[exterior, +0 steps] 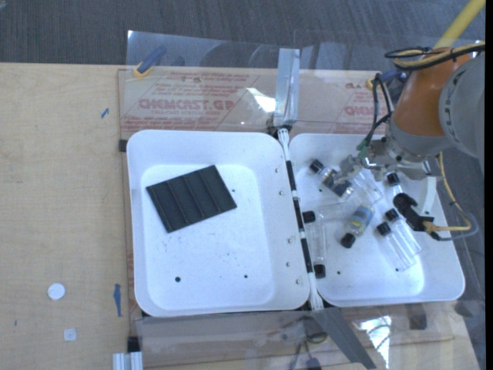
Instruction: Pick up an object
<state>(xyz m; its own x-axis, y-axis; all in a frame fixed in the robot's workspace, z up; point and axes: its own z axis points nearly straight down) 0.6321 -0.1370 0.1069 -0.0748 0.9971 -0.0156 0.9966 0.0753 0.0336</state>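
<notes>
The right bin (439,282) holds several small clear vials with black caps, one near the top (333,178), one in the middle (359,220) and one toward the right (401,246). Loose black caps (347,240) lie among them. A black ribbed rectangular pad (191,197) lies flat in the left bin (139,237). My gripper (367,163) is down in the upper part of the right bin, just right of the top vial, under the grey wrist and orange band (420,99). I see nothing clearly held in it.
A clear acrylic sheet (204,102) and an upright metal bracket (287,83) stand behind the bins. Cables (443,226) loop off the wrist over the right bin's right side. Bare wooden bench (54,191) lies to the left, with a small white disc (56,290).
</notes>
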